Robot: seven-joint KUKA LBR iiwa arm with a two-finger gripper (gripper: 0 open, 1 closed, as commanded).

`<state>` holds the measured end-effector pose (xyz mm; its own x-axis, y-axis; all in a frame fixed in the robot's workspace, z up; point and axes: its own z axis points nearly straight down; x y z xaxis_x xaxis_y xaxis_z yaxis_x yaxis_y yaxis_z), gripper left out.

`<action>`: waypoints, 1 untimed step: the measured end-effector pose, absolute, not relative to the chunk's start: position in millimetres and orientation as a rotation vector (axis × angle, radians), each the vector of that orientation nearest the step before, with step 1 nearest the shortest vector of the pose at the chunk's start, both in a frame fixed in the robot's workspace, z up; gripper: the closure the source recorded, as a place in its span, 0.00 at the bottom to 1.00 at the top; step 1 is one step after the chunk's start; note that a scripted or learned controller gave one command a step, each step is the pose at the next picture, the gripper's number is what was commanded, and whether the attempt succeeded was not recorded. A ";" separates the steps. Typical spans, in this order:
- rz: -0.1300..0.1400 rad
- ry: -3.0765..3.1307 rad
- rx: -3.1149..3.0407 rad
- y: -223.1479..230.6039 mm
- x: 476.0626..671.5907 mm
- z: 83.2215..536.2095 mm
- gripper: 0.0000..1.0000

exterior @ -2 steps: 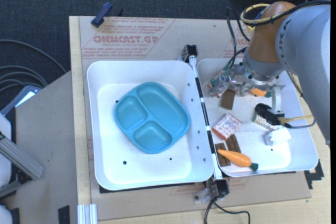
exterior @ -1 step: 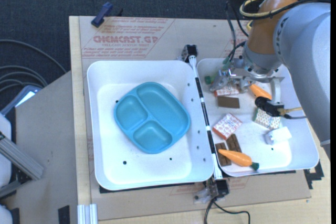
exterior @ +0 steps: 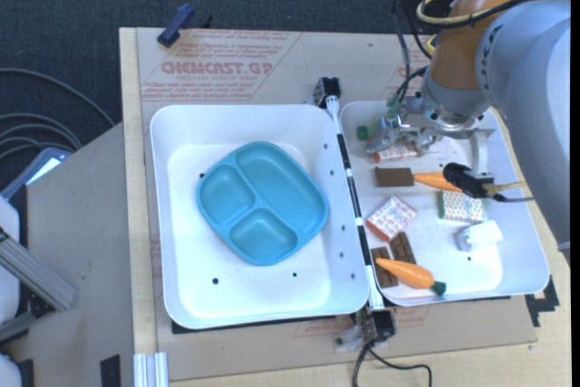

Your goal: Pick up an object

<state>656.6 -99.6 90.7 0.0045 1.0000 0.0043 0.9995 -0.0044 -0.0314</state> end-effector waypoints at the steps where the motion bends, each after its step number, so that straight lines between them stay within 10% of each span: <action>1: 0.001 -2.221 -2.219 -43.6 597.9 185.0 1.00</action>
